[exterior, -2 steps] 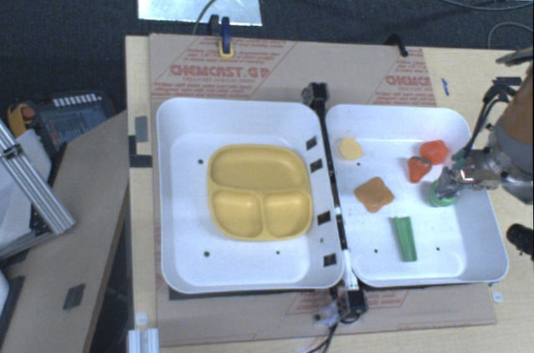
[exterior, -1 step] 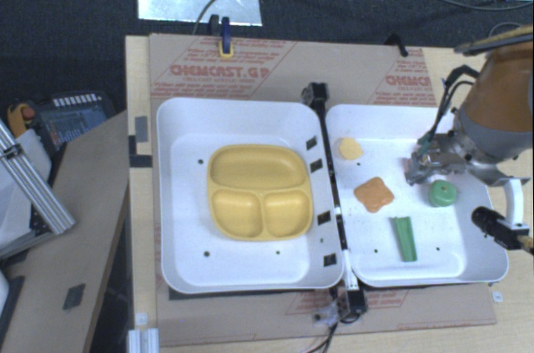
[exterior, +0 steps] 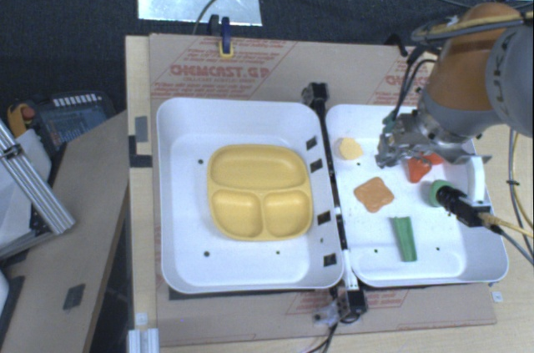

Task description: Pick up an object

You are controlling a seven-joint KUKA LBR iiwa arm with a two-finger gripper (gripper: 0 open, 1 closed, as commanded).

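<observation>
The right bin [exterior: 476, 259] holds several small things. A pale yellow round piece [exterior: 350, 148] lies near its far left corner. An orange-brown square piece [exterior: 373, 194] rests in the middle, and a green stick [exterior: 404, 239] lies nearer the front. A red-orange piece [exterior: 416, 169] sits partly under the arm. My gripper [exterior: 390, 153] hangs low over the right bin, between the pale yellow piece and the red-orange piece, just beyond the orange-brown square. Nothing shows as lifted off the bin floor.
A yellow three-compartment plate [exterior: 257, 191] lies in the middle of the left bin [exterior: 179, 176]. A black divider [exterior: 327, 176] runs between the two bins. The arm's grey and orange body [exterior: 471, 84] covers the right bin's far right corner.
</observation>
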